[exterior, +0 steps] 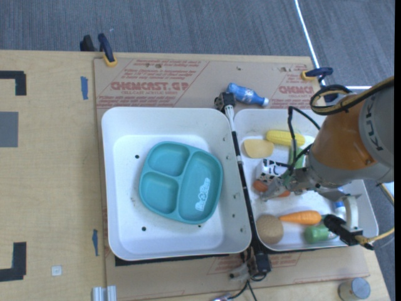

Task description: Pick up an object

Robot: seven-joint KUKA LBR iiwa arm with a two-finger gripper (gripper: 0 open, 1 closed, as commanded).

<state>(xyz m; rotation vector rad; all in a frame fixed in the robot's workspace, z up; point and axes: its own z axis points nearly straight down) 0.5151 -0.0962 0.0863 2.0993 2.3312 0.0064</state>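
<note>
Orange at its band, the arm [351, 140] reaches over the right bin [369, 215], and its fingers [276, 190] sit low among the toys there (whether they are open or closed, I cannot tell). Just beside them lie a black-and-white toy [271, 167] and a pale yellow piece [257, 148]. A carrot [301, 217], a brown ball [270, 229], a green item [317, 234] and a corn cob [282, 137] share that bin. A teal divided plate [180, 182] rests in the left bin [119, 137].
</note>
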